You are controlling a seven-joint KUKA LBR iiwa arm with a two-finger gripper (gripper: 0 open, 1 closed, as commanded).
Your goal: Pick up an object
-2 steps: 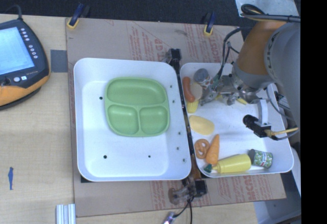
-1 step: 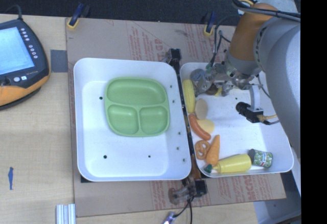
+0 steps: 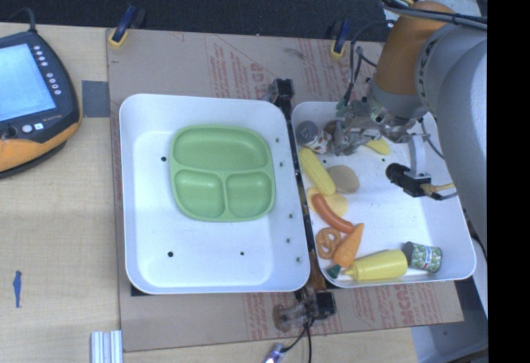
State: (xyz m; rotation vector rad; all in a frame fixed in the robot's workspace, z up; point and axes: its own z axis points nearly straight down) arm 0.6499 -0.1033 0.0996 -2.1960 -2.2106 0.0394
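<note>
My gripper hangs low over the far part of the right bin, its tip among the objects at the bin's back left. Below it lie a yellow corn cob and a beige rounded piece. Nearer the front lie a red-orange sausage, a pretzel, a carrot and a yellow squeeze bottle with a green cap. A small grey round object sits at the bin's back left corner. A yellow piece shows just right of the gripper.
The left bin holds a green divided plate. A teach pendant lies on the bench at far left. Clamps grip the board's far edge. A black part of the arm's hardware hangs over the right bin.
</note>
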